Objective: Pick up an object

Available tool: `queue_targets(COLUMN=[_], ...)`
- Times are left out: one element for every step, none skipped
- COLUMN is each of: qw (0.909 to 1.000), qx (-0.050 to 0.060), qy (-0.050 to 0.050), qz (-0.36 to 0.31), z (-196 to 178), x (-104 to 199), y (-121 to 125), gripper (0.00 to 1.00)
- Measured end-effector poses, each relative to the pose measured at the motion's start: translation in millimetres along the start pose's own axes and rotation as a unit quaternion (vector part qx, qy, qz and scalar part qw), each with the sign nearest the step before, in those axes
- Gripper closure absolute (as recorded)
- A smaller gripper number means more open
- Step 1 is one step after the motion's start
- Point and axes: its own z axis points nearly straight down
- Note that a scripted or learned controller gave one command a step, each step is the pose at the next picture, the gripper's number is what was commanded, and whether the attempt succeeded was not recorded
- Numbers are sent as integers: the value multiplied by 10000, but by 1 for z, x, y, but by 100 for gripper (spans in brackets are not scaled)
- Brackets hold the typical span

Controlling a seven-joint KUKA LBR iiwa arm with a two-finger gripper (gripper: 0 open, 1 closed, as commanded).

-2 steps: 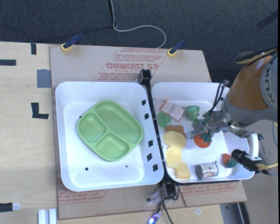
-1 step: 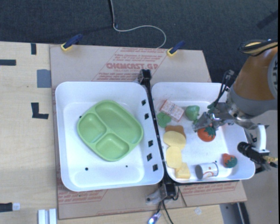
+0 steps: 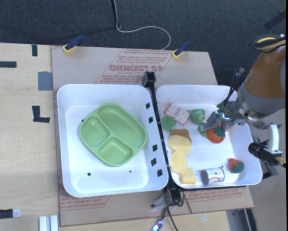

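Right of centre in the frame: the gripper, low over the right bin, fingertips at a red tomato-like toy, seemingly touching its top. Finger spread impossible to tell from this slant (too small, too blurred). No object plainly between the fingers, so no claim of a hold.

Likely trouble: a round toy rolling out from a closing pinch; a green piece just beside it at upper left getting nudged or caught instead. Further down the frame, yellow pieces and a small can, well apart. Left bin: a green divided plate.
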Motion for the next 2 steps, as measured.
queue_targets(qw=[10000, 10000], qx=[1, 7], qy=[9, 11], qz=[-26, -24], z=[-9, -14], x=[47, 92], y=[33, 55], gripper=[100, 100])
